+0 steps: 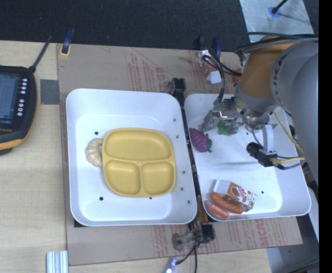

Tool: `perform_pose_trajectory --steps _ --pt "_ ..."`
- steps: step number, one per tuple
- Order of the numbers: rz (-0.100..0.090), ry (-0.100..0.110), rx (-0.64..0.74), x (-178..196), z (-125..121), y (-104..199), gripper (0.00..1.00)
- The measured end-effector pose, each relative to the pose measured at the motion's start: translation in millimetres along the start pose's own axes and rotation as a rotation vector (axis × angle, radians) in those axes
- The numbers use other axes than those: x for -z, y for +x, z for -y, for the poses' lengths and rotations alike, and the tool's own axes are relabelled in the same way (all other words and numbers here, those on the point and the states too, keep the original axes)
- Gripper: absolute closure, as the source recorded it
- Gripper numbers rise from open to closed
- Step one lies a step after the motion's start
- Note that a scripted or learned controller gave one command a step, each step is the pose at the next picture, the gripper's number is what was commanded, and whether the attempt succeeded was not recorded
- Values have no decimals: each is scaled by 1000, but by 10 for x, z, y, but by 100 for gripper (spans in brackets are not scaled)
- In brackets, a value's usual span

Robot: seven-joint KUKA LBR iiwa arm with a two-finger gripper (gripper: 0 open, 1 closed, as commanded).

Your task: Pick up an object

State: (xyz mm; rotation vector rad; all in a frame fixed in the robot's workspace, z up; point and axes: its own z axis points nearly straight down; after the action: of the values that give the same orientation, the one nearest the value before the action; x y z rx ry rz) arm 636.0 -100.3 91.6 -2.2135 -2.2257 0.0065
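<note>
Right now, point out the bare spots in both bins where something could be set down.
Right bin: bare floor between the purple grapes and the hot dog pack. Its top is crowded by the gripper. Left bin: bare strips above and below the yellow tray; a bread roll fills the tray's left side.

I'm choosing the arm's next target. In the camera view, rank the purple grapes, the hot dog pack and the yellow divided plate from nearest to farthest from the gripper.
From the gripper:
1. Purple grapes, right bin, just left of it.
2. Hot dog pack, right bin's near edge.
3. Yellow divided plate, left bin.
</note>
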Motion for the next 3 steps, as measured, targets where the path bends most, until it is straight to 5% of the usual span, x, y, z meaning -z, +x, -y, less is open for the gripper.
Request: perform_pose_trajectory --steps 2,3 --pt "0 -4 -2 8 -202 -543 0" --pt "0 -4 0 115 -206 -546 100"
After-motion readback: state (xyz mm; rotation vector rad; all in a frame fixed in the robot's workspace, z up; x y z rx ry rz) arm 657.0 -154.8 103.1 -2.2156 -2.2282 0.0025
